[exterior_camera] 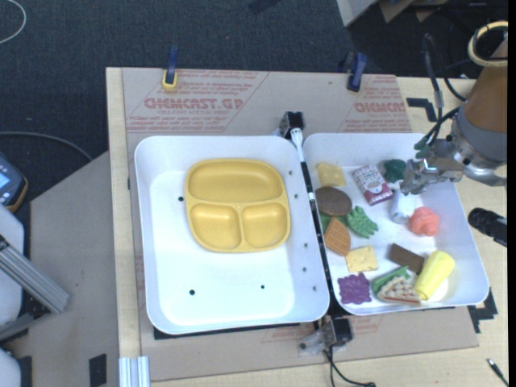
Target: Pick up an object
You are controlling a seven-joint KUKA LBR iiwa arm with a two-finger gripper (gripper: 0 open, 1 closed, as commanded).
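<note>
1. Bench [242,103] carries two white bins; the right bin [476,285] holds toy food, the left a yellow tray [237,203].
2. Gripper [403,205] is down at the right bin's 1 o'clock; grip state: cannot tell.
3. Approach step, I'd say: nearest target is the pink piece [425,221] at its 4 o'clock. Next: close, lift.

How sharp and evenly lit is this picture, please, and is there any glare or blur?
In the camera view, light is even and soft; the yellow tray shows a mild sheen, the white bins look bright without washing out, and the gripper area looks slightly soft.
</note>
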